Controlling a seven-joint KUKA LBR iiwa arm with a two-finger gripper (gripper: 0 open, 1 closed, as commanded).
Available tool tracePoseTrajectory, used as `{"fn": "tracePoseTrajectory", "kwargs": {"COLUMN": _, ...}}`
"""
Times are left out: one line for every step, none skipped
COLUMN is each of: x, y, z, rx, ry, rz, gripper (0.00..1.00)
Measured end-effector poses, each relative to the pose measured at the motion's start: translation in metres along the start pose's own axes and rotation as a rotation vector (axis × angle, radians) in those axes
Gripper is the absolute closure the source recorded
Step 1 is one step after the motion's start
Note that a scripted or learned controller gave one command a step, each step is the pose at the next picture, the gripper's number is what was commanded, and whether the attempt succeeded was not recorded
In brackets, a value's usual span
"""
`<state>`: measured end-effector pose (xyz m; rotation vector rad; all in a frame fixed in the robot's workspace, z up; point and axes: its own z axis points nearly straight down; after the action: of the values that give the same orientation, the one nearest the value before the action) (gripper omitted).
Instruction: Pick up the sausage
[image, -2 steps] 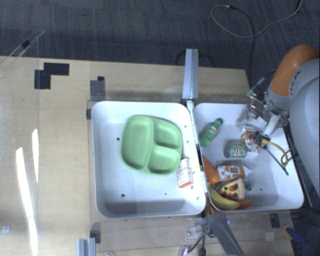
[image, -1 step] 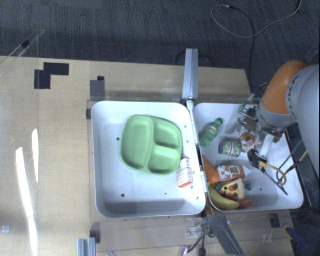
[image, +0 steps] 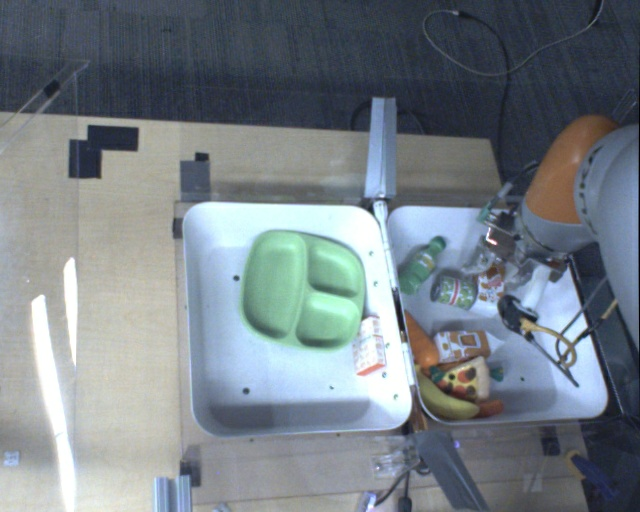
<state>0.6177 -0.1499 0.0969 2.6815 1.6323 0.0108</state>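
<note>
Gripper low in right bin, grip state unreadable; sausage reddish-brown, mostly hidden beside banana.

Wooden bench, two white bins side by side

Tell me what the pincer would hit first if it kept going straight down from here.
Probably the green-labelled can, lying just beside and below the pincer in the right bin; depth is unclear from this one slanted view.

Pale wooden bench, dark carpet
</note>
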Motion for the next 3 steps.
{"fn": "tracePoseTrajectory", "kwargs": {"x": 0.035, "y": -0.001, "z": -0.016, "rx": 0.007, "ry": -0.007, "rz": 0.275, "gripper": 1.00}}
{"fn": "tracePoseTrajectory", "kwargs": {"x": -0.030, "y": 0.005, "z": 0.010, "rx": 0.000, "ry": -0.004, "rz": 0.368, "gripper": 1.00}}
{"fn": "tracePoseTrajectory", "kwargs": {"x": -0.019, "y": -0.012, "z": 0.009, "rx": -0.001, "ry": -0.003, "rz": 0.340, "gripper": 1.00}}
